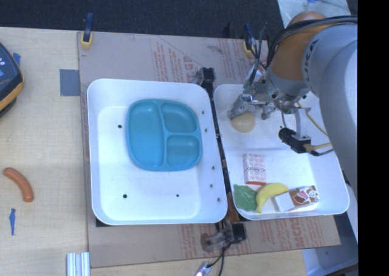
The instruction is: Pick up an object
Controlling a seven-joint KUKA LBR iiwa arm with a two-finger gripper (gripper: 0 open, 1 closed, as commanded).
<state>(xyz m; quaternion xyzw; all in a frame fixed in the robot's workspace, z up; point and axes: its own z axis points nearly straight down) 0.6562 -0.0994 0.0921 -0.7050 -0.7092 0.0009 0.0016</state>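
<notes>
From the camera above, the pincer [248, 109] is seen lowered into the far end of the right bin [328, 208], its metal fingers spread apart over a round, pale beige ball [244, 123], which lies just below the tips and is not clamped. Nearer the camera from the pincer, a small red-and-white packet [254, 168] lies flat, and beyond it, along the bin's near wall, a green leaf-shaped piece [245, 198], a curved yellow banana [270, 194] and a flat printed card [303, 197] are gathered. To the pincer's left, the left bin [103, 147] holds a smooth blue divided plate [164, 134]. Far left, a sausage [19, 183] rests on the wooden bench [36, 147].
</notes>
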